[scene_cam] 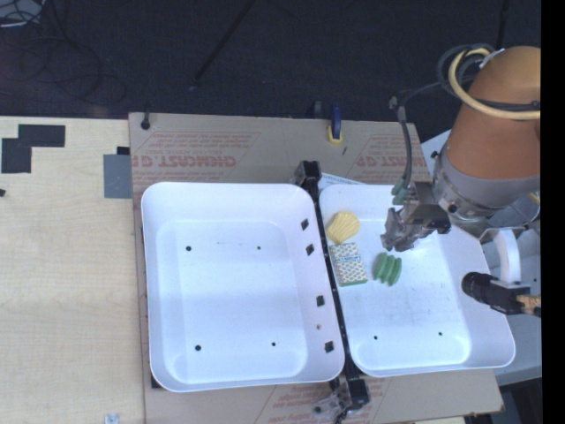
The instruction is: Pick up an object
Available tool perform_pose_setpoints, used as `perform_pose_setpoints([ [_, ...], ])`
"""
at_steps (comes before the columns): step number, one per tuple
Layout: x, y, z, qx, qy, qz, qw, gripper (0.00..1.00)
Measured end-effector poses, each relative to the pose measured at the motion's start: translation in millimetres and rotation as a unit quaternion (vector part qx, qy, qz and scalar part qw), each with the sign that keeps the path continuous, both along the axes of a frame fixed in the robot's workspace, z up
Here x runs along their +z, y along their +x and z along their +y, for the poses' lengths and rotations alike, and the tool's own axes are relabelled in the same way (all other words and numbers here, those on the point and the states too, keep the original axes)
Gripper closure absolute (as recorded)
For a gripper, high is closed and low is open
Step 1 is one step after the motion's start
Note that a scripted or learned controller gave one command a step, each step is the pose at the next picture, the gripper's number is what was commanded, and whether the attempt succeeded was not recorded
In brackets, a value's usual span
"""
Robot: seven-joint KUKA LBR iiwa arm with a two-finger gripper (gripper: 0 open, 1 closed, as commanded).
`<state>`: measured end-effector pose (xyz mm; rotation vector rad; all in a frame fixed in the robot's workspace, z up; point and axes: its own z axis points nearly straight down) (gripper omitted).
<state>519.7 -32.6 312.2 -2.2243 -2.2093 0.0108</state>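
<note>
— Where's the gripper [399, 237] from where you stand?

— Over the right bin [459, 347], near its back half. The green piece [387, 268] lies just below and a touch left of the fingertips, on the bin floor. It is close, but I can't say whether they touch.

— Anything else in there?

— A yellow ridged lump [342, 227] by the near-centre wall, and a small patterned packet [348, 263] right beneath it, beside the green piece. All three sit in the left part of that bin, well clear of its right rim.

— And the other bin?

— The left bin [168, 237] sits alongside, the two joined by a black clamp strip [322, 276] down the middle. Both rest on a cardboard sheet [221, 153] over a pale wooden bench [62, 263]. Behind, dark floor with cables [53, 25].

— Is the gripper open or closed?

— Can't tell. The tips are a dark cluster from this angle. Nothing shows between them. The orange band [499, 104] looms above.
</note>
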Motion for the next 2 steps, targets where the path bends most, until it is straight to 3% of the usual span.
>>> perform_pose_setpoints([
  [2,18.1,-0.2,-2.5,-0.002,-0.0002,0.003,1.0,1.0],
])
